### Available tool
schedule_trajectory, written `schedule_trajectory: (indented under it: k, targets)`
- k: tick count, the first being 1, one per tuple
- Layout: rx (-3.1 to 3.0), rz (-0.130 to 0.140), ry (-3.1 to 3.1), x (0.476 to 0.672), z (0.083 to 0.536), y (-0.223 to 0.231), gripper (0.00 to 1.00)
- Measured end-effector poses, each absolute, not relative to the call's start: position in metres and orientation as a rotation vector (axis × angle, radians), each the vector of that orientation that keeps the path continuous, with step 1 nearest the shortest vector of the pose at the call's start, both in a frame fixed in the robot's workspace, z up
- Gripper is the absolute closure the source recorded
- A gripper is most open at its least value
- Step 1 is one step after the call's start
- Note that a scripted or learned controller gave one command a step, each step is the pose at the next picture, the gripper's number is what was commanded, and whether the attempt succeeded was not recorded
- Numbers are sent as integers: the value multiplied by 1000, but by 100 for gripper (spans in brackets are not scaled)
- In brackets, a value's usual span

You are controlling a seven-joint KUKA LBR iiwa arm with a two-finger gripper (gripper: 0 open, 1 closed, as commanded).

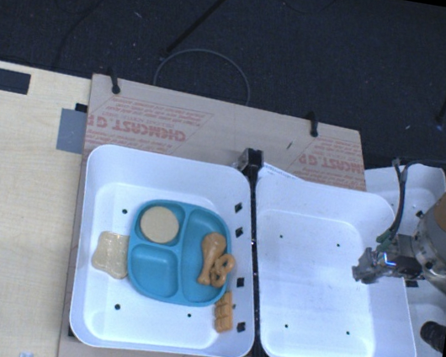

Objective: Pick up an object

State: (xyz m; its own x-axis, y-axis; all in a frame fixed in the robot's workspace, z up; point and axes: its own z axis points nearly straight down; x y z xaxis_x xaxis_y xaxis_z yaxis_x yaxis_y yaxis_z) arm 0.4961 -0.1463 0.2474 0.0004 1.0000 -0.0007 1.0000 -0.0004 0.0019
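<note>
**Meanwhile, the gripper is being kept over the right bin, away from the objects**

Meanwhile, the gripper (363, 269) is being seen at about 3 o'clock of the view, over the right edge of the right bin (308, 351). It is being carried by the grey arm (442, 246), which is reaching in from the right side. Whether the end effector is wide or narrow cannot be told, because it is being shown too small and dark. No object is being seen in it.

All the objects are being kept in the left bin (88, 312), well apart from the gripper. A blue tray (163, 278) with three compartments is lying in the middle of this bin. A round tan piece (159, 224) is being held in the compartment at 11 o'clock of the tray. A brown pretzel-like piece (215, 259) is lying in the long compartment at 3 o'clock of the tray. A pale bread-like piece (111, 254) is lying on the bin floor at 9 o'clock of the tray, just touching its edge. A small brown piece (223, 311) is lying at about 5 o'clock of the tray, just beside its corner and near the wall between the two bins.

Both bins are being supported by a cardboard sheet (214, 133) with red printing, at 12 o'clock of them.
</note>
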Motion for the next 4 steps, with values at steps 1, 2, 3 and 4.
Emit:
schedule_trajectory:
  k: [1, 2, 3, 4]
  targets:
    - [2220, 1, 2222, 497, 276, -147, 100]
    - [2218, -1, 2230, 510, 270, -87, 100]
    - [2219, -2, 2230, 512, 262, -28, 100]
    - [2223, -6, 2226, 522, 245, 13, 100]
